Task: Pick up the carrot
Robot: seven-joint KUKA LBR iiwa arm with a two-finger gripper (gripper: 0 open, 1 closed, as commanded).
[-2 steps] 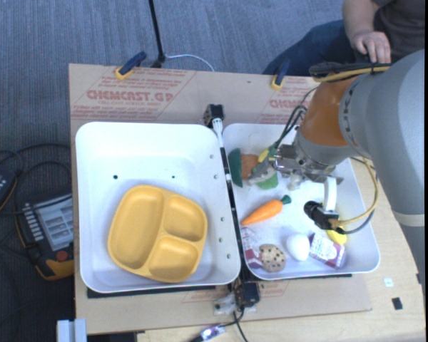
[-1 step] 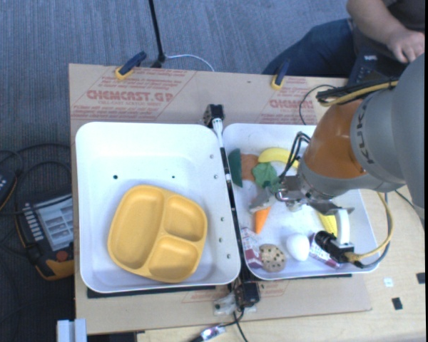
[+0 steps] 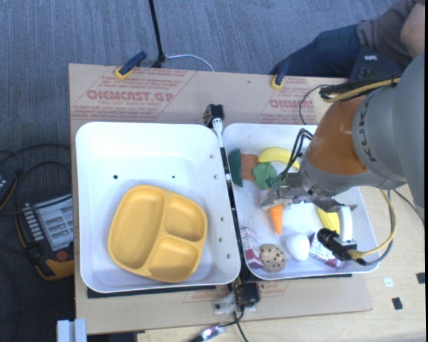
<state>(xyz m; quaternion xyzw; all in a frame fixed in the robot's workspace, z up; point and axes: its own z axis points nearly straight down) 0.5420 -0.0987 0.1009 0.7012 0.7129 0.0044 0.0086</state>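
The carrot (image 3: 276,219) is a small orange cone lying in the middle of the right bin (image 3: 367,219), its green top pointing up toward the gripper. My gripper (image 3: 284,198) hangs just above the carrot's upper end, at the tip of the grey arm with the orange band (image 3: 339,144). The wrist covers much of the gripper, and the carrot looks to be resting on the bin floor.
Around the carrot lie a banana (image 3: 274,154), a leafy green item (image 3: 266,174), a dark green block (image 3: 235,167), a white egg (image 3: 297,246), a speckled ball (image 3: 272,257) and a purple packet (image 3: 326,252). The left bin (image 3: 100,148) holds a yellow divided plate (image 3: 157,231).
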